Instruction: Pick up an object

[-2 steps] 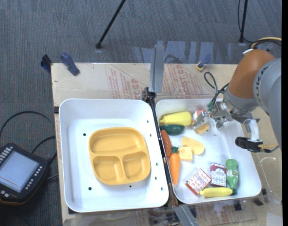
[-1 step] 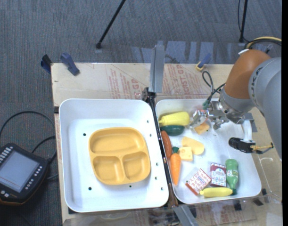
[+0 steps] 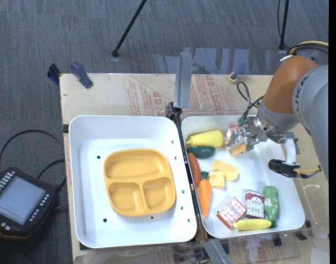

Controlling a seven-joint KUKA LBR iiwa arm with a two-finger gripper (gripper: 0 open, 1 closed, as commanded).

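My gripper [image 3: 240, 138] hangs low over the back of the right bin [image 3: 257, 172], just right of a yellow squeeze bottle [image 3: 205, 138]. A small tan-orange piece [image 3: 237, 148] sits right under the gripper's tip; I cannot tell whether it is held. Also in this bin are a dark green cucumber [image 3: 201, 152], a red-orange sausage-shaped piece [image 3: 193, 166], a carrot [image 3: 204, 196], a yellow cheese wedge [image 3: 226, 170], a red packet [image 3: 231, 212], a red box [image 3: 254, 203], a green bottle [image 3: 270, 202] and a banana [image 3: 252, 224].
The left bin [image 3: 82, 147] holds a yellow three-part tray [image 3: 139, 181]. A metal post [image 3: 183, 84] rises behind the wall between the bins. A black part of the arm [image 3: 283, 168] with a yellow cable juts over the right bin's right side.
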